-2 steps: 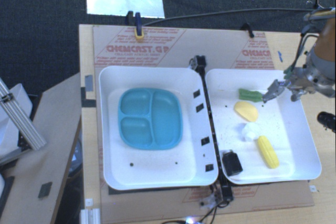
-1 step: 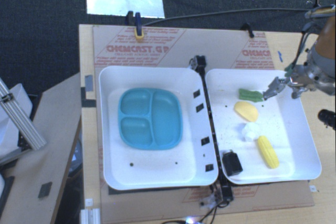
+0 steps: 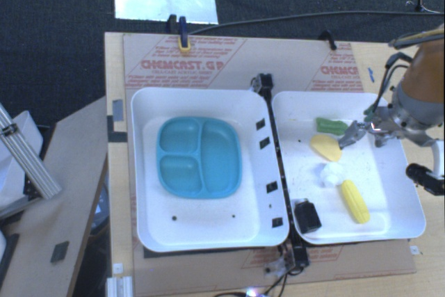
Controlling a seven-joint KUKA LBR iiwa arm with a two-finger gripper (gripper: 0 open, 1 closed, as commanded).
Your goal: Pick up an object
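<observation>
**Over the right bin, the fingers near the yellow piece**

Over the right bin (image 3: pixel 410 215), the gripper (image 3: pixel 351 134) comes in from the right side, below the grey arm with its orange band (image 3: pixel 424 76). Its fingers (image 3: pixel 345 139) point to the left and down, and their tips are just beside the pale yellow object (image 3: pixel 325 147), at its right edge. Whether the tips touch this object I cannot tell. How wide the fingers stand is also not clear, because they look like one dark shape at this angle. Nothing is visibly held between them.

The pale yellow object lies on the floor of the right bin, in the upper middle part. Just behind it lies a green object (image 3: pixel 332 126). A small white lump (image 3: pixel 332 174) lies a little in front of the yellow one, and a yellow corn cob (image 3: pixel 354 201) lies beside the lump, toward the front of the bin. A small black object (image 3: pixel 306 215) rests in the front left corner of this bin.

The left bin (image 3: pixel 149 219) contains a blue divided plate (image 3: pixel 199 156), which lies flat near the centre. Both bins stand side by side on the worktop (image 3: pixel 229 62).
</observation>
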